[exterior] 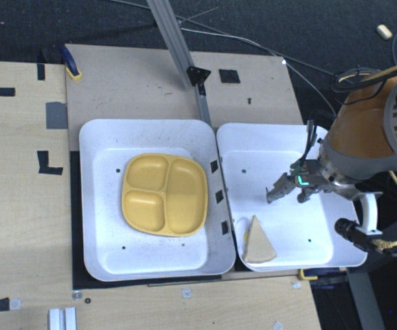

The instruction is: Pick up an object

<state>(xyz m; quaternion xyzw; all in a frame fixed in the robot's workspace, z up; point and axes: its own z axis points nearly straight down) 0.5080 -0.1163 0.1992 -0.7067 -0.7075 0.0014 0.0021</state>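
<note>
While the gripper [289,191] hangs spread and unloaded mid-bin, a wedge [257,241] hugs the front-left edge.

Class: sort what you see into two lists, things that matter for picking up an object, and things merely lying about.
Job:
gripper
tan wedge
yellow divided plate
right bin
left bin

Lying about:
blue clamp
metal pole
cables

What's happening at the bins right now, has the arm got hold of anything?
Not that the view shows. The gripper sits over the right bin, with nothing visible between its jaws. A pale wedge-shaped object lies near that bin's front left corner, apart from the gripper. A yellow divided plate rests in the left bin, untouched.
</note>
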